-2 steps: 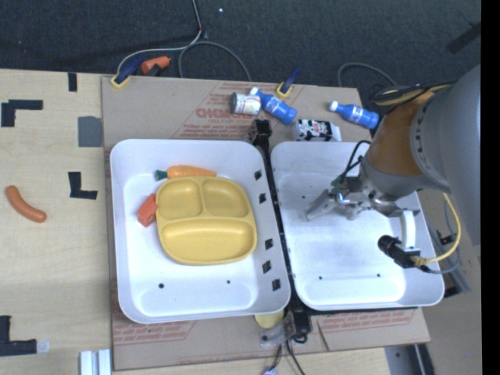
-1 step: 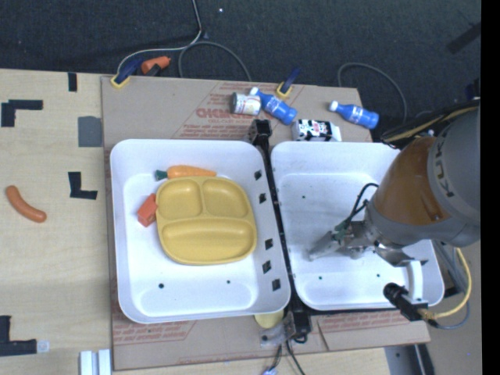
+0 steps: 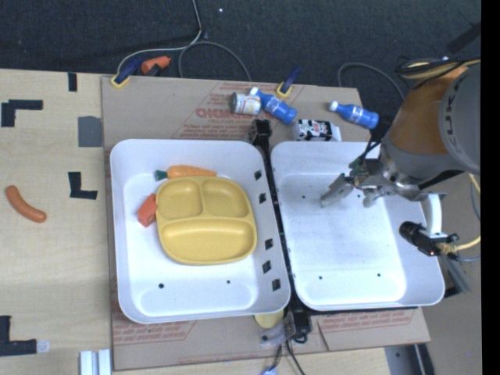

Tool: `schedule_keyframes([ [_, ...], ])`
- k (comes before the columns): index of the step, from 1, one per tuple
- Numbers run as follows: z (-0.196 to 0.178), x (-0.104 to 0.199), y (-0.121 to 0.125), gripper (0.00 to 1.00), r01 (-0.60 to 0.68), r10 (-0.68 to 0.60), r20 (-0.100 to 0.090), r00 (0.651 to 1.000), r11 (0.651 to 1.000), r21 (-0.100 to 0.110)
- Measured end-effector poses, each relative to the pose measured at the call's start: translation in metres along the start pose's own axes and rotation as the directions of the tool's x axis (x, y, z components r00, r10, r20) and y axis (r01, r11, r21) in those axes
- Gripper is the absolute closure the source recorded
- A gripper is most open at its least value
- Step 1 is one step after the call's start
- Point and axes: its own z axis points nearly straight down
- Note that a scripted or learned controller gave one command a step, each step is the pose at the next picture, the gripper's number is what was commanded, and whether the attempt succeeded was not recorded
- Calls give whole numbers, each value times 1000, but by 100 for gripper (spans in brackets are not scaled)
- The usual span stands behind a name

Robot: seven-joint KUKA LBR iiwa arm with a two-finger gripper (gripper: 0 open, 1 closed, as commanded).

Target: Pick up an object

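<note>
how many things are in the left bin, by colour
yellow: 1, the divided plate
orange: 2, the carrot above the plate and the orange piece at its left edge
total: 3, all in the left bin

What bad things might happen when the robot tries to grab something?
1. The end effector hangs over the right bin, while the yellow plate and the carrots lie in the left bin. A grab here would likely catch nothing.
2. The carrots are tucked against the plate's edge, so they may slip away or the plate may get shoved.
3. Crossing over, it might bump the divider between the bins.
</note>
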Motion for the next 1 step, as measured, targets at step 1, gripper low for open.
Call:
schedule_keyframes([
  [1, 76, -51, -65, 0, -7, 7, -4, 1000, 1000, 14],
])
